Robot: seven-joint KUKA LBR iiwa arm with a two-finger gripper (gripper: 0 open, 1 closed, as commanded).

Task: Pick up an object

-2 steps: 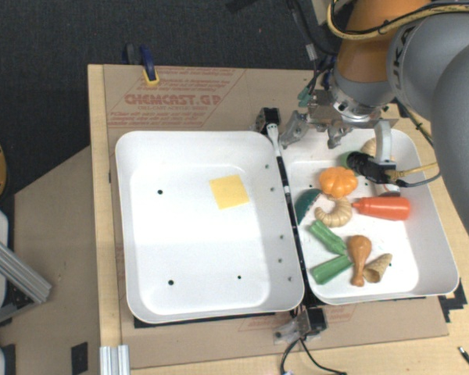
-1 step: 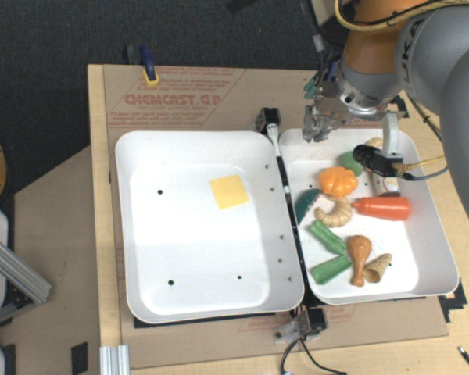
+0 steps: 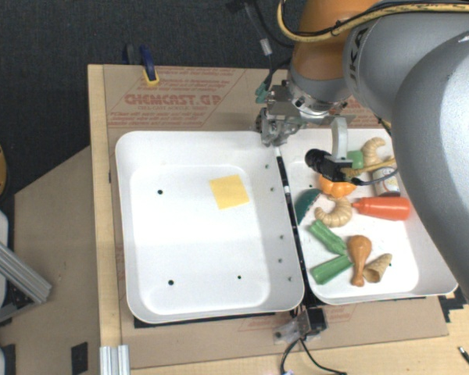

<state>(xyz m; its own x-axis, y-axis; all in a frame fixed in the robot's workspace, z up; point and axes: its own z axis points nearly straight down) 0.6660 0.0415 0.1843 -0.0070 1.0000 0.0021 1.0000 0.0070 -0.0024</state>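
Camera view: fixed above the bench, slanting down on both bins.
Gripper (image 3: 273, 135): over the far end of the rim where the two bins meet. I cannot tell how far open it is, because the tip is small and dark against the rim. Nothing is seen held in it.
Left bin (image 3: 141, 233): one yellow slice (image 3: 230, 191) lies flat, slightly far of centre and well apart from the walls.
Right bin (image 3: 426, 276): crowded with toy foods. The carrot (image 3: 383, 207) is at mid-right, with the croissant (image 3: 334, 213) just left of it. The green sticks (image 3: 327, 237) lie nearer. The drumstick (image 3: 359, 255) and shell (image 3: 377, 266) are at the near side, close enough that they may be touching.
Task state: no object lifted yet, and approach not made.
Handling, slice: probably light and thin. It sits flush on the bin floor, so there is little edge to pinch from above and it is likely to slide. Poor candidate.
Handling, drumstick: looks like rigid moulded plastic, light and smooth, so possibly slippery. Best hold is across the narrow shank, closing on the short axis. The shell beside it may crowd one side.
Handling, carrot: stiff, long and tapered. Grip mid-body across its width, since the thin end would likely squirt out.
Risk: in the right bin the neighbours sit close, so a descent may nudge them.
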